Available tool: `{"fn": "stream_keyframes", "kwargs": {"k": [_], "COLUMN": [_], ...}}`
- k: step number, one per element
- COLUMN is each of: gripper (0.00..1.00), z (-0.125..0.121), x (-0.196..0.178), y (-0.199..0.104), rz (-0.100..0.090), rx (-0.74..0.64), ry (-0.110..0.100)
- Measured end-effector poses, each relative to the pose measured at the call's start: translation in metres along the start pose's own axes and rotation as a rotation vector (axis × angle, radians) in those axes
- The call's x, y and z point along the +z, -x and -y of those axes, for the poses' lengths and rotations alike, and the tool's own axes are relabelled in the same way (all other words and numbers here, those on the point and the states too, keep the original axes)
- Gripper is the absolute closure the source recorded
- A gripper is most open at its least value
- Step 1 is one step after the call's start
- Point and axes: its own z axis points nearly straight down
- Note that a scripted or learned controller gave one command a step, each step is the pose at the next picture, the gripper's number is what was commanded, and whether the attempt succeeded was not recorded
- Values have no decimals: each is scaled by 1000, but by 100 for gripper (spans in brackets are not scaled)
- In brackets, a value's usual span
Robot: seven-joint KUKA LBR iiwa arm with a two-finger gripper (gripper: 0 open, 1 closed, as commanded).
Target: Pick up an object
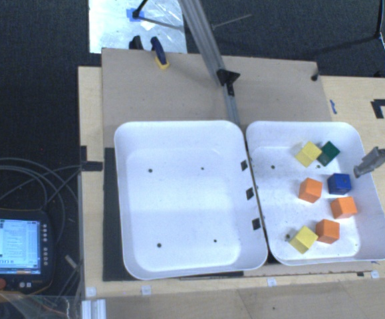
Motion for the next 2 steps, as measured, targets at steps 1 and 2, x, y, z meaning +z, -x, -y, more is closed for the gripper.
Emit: {"fn": "stream_keyframes", "kwargs": {"k": [1,2], "gripper": [0,0], "z": [0,-3], "x": [0,52], "y": [0,10], "rz": [0,-1], "rx": [1,4], "ry": [0,-4]}}
